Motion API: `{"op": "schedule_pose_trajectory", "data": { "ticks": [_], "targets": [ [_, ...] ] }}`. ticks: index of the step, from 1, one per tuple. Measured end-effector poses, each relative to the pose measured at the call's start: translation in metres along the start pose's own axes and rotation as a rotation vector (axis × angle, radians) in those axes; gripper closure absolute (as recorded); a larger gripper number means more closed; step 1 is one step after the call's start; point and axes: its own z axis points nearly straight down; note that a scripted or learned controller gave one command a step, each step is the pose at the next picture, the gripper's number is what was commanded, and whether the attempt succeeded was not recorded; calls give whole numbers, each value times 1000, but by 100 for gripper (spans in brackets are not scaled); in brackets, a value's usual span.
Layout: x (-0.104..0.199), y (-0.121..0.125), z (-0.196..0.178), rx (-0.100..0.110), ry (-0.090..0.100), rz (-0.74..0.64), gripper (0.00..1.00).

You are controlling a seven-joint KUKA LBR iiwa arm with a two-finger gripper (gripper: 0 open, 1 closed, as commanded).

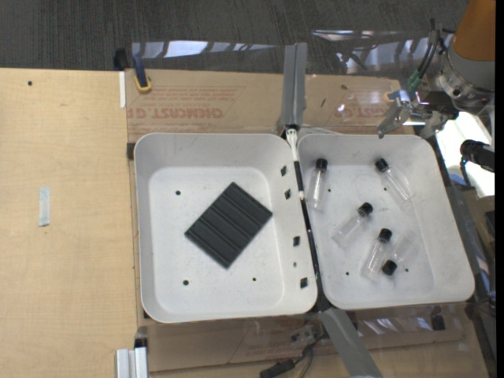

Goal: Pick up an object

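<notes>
A dark ribbed rectangular pad (229, 224) lies tilted in the middle of the left bin (157, 160). Several clear vials with black caps lie scattered in the right bin (449, 211): one near its left wall (317, 183), one at the upper right (392, 178), one in the middle (352, 224), and two close together lower down (379, 252). My gripper (408, 124) hangs above the back rim of the right bin, at the view's upper right. Its fingers stand spread apart, open, with nothing between them. It is well above and behind the vials.
A metal divider post (294, 85) rises behind the seam between the bins. Brown cardboard (205, 105) lies behind the bins, and a wooden bench top (63, 211) stretches to the left. Cables and reflective plastic (358, 46) crowd the back right.
</notes>
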Motion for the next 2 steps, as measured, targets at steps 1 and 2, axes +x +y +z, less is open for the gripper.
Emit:
{"op": "schedule_pose_trajectory", "data": {
  "ticks": [1,2],
  "targets": [
    [-13,-8,170,-2,0,-110,0],
    [-36,15,54,-4,-1,-71,0]
  ]
}}
